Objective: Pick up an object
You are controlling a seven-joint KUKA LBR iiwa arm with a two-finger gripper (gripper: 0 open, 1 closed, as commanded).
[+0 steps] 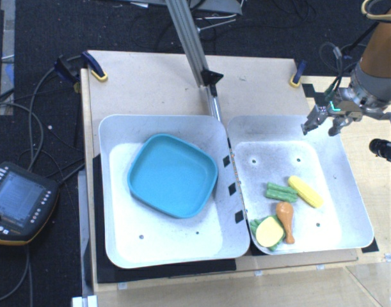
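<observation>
A: Where is the gripper [321, 125] relative to the right bin [349, 190]?

B: Above that bin's far right corner, at the end of the grey arm [374, 69] with its orange band. The jaws stand open, two dark fingertips apart, with nothing between them.

A: And what lies in the right bin?

B: Four toy foods, all clustered in its near half. A yellow corn cob [306, 191] lies tilted, and just beside it, toward the bin's left wall, is a green bean pod [281, 192]. Nearer the front wall is an orange drumstick [285, 220], and touching it, at the front left corner, a round slice with a green rind and pale yellow face [269, 231].

A: How far is the gripper from them?

B: Well apart; they sit toward the bin's front, the gripper over its back edge.

A: What else is around the right bin?

B: To its left, touching along the shared edge, is the left bin [118, 242], holding a blue square plate [173, 174]. Both rest on the pale surface [150, 82]. Beyond the left bin, off the surface on the dark floor, is a handheld control pendant [19, 200]. A metal pole [189, 34] slants up from behind the bins' shared edge.
</observation>
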